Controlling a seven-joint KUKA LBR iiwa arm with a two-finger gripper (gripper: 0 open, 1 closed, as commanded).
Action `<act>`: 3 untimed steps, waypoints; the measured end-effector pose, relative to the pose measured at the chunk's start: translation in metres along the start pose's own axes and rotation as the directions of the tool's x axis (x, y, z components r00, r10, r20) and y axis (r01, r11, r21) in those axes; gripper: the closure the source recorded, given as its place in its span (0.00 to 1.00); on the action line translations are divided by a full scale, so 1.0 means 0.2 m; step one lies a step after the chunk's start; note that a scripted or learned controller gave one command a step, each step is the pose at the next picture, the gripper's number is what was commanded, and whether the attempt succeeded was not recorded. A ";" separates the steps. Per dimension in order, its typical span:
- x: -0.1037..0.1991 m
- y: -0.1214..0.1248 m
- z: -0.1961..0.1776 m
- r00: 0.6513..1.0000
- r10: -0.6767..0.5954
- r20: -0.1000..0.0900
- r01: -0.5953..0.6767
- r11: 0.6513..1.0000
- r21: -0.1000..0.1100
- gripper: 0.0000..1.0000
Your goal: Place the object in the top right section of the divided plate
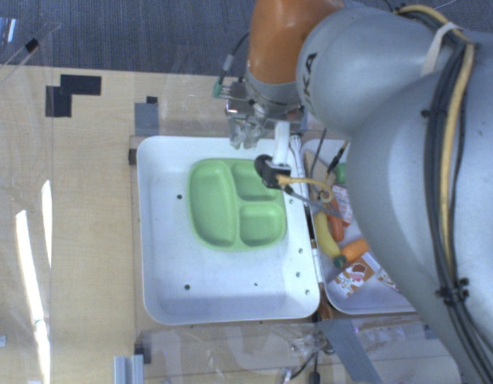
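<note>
Hovering over the white bin's far rim, gripper near the green plate, its grip we cannot tell

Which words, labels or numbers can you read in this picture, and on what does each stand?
No text can be read with certainty.
Dark lettering on the grey arm: slanted and partly cut off, not readable.
Print on the red and white packet in the right bin: too blurred to read.
</note>
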State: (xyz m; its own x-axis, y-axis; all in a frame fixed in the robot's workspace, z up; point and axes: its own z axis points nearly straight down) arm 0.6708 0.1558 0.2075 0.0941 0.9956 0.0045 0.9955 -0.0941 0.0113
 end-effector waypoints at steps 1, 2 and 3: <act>0.01 0.01 -0.06 1.000 -0.007 -0.001 0.007 1.000 -0.006 1.00; 0.35 -0.04 -0.03 0.974 -0.227 -0.001 0.227 0.974 0.005 1.00; 0.35 -0.04 -0.04 0.974 -0.227 0.000 0.227 0.974 0.005 0.00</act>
State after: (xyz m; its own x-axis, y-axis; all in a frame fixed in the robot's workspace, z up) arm 0.6693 0.2260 0.2148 -0.1343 0.9909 0.0022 0.9909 0.1343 0.0071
